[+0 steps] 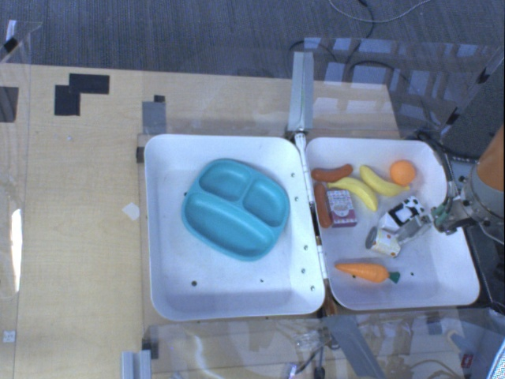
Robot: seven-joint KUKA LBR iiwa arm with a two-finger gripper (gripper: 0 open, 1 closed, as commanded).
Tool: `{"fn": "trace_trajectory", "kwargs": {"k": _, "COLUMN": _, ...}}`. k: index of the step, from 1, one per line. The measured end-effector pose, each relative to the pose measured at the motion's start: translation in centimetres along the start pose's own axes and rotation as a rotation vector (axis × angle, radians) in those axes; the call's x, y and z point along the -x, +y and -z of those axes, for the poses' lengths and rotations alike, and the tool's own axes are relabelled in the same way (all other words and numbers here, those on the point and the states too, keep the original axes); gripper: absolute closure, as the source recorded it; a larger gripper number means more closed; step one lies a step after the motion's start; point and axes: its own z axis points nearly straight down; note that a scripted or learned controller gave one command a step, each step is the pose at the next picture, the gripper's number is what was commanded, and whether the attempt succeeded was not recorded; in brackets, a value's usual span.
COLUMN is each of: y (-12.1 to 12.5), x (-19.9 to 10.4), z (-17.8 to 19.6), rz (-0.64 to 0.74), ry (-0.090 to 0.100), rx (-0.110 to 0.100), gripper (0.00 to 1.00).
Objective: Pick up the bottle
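The bottle (pixel 392 231) lay on its side in the right bin (pixel 454 290), a small white thing with a black-and-white label, near the middle of that bin and a little toward its right wall. Its long axis ran on a slant, from lower left to upper right in the camera view. The gripper (pixel 422 224) had reached in from the right and sat at the bottle's upper right end, touching or nearly touching it (whether its fingers were spread or closed could not be told, nor whether the bottle was between them). So the bottle stretched away from the gripper down and to the left, more or less along the line of the arm's reach.

Counted, the right bin held one bottle, one orange (pixel 402 172), two bananas (pixel 367 186), two sausages (pixel 331 172), one carrot (pixel 364 272) and one small red box (pixel 341 208). The left bin (pixel 166 283) held one blue divided plate (pixel 235 208). Both bins stood side by side on the bench (pixel 71 235).
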Motion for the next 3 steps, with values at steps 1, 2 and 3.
{"fn": "trace_trajectory", "kwargs": {"k": 1, "y": -0.8, "x": 2.3, "z": -9.0, "rz": 0.205, "ry": 0.002, "rx": -0.002, "gripper": 0.0}}
{"fn": "trace_trajectory", "kwargs": {"k": 2, "y": 2.5, "x": -1.5, "z": -11.1, "rz": 0.205, "ry": -0.002, "rx": 0.005, "gripper": 0.0}}
{"fn": "trace_trajectory", "kwargs": {"k": 3, "y": 5.6, "x": 5.7, "z": -11.1, "rz": 0.407, "ry": -0.008, "rx": 0.009, "gripper": 0.0}}
